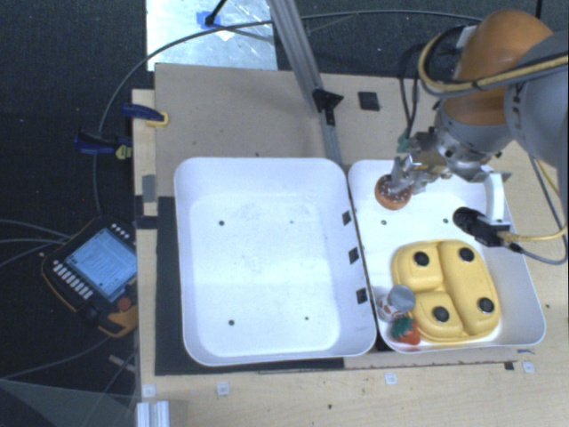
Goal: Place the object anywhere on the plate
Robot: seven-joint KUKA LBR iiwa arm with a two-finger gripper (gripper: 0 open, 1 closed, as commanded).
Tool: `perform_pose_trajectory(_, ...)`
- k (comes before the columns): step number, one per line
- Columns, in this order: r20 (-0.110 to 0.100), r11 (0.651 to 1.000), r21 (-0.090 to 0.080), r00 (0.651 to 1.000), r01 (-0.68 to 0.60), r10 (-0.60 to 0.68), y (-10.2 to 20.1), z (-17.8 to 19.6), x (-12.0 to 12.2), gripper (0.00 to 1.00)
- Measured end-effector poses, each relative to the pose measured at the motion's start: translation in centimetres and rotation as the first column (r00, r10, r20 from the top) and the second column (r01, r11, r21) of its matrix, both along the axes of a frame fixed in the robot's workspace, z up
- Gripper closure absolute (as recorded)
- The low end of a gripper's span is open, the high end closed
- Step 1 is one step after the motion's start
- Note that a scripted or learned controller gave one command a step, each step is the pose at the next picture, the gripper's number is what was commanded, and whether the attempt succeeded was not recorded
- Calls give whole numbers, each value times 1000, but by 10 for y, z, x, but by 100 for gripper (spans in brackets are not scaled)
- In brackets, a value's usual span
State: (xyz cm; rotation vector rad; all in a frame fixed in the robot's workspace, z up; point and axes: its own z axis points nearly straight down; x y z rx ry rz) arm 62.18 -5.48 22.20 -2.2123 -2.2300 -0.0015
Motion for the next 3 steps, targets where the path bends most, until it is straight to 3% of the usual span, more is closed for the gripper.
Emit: perform_pose_trajectory(3,-2,1000,1,1000,-1,1,148,-13,-45,100)
